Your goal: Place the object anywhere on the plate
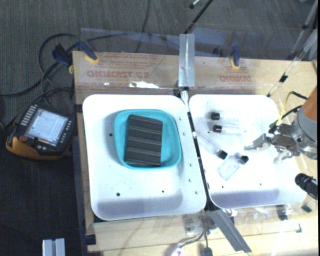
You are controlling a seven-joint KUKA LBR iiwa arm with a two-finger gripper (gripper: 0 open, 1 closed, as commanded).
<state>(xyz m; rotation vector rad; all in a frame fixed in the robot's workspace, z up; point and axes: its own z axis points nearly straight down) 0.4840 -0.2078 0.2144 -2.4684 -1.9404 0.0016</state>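
A teal square plate (pixel 173 146) lies in the left white bin (pixel 98 159). A dark grey ridged block (pixel 144 140) rests flat on the plate, slightly tilted and covering most of its middle. My gripper (pixel 272 145) hangs low over the right side of the right bin (pixel 256 192), far from the plate. The grey wrist and its orange band enter from the right edge. Nothing shows in the gripper.
Several small clear tubes with black caps (pixel 217 127) lie scattered in the right bin's left half, one (pixel 243 158) close to the gripper. A metal divider (pixel 187 63) stands behind the bins. A teach pendant (pixel 41 129) sits on the floor at left.
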